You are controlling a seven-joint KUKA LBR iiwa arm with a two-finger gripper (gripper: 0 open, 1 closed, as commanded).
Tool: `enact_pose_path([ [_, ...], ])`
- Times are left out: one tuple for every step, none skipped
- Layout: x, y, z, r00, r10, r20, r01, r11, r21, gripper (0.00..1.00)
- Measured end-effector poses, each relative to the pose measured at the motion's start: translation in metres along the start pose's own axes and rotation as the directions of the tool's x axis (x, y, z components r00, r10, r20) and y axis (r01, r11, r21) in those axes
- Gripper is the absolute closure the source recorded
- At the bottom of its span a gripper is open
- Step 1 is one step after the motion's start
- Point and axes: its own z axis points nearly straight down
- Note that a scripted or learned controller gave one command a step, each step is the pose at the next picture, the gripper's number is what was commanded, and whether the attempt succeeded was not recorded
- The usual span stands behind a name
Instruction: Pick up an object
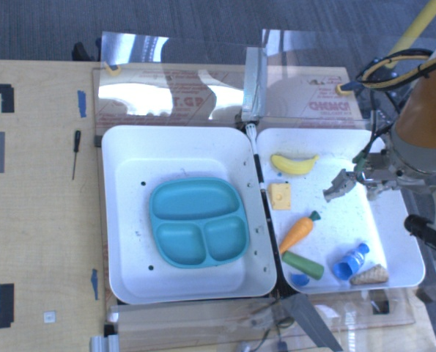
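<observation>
My gripper (pixel 339 186) hangs over the right bin (pixel 393 218), in its upper middle, open with nothing between its fingers. A yellow banana (pixel 294 164) lies up and to the left of it. A yellow square slice (pixel 280 196) sits left of it by the bin's left wall. Lower down lie an orange carrot (pixel 298 233), a green cylinder (pixel 303 265), a small blue cap (pixel 300 279), a blue bottle (pixel 350 261) and a tan wedge (pixel 370 274). The gripper touches none of them.
The left bin (pixel 122 196) holds a blue divided plate (pixel 198 221). A clear panel (pixel 203 86) stands behind both bins. The arm's orange band (pixel 423 116) and cables (pixel 393 68) hang over the right bin's far right corner.
</observation>
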Motion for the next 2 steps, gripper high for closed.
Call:
enact_pose_path([
  [0.014,-0.017,0.104,0.999,-0.037,0.005,0.037,0.999,-0.026,0.00],
  [0.019,-0.035,0.108,0.998,-0.063,0.022,0.064,0.997,-0.053,0.00],
])
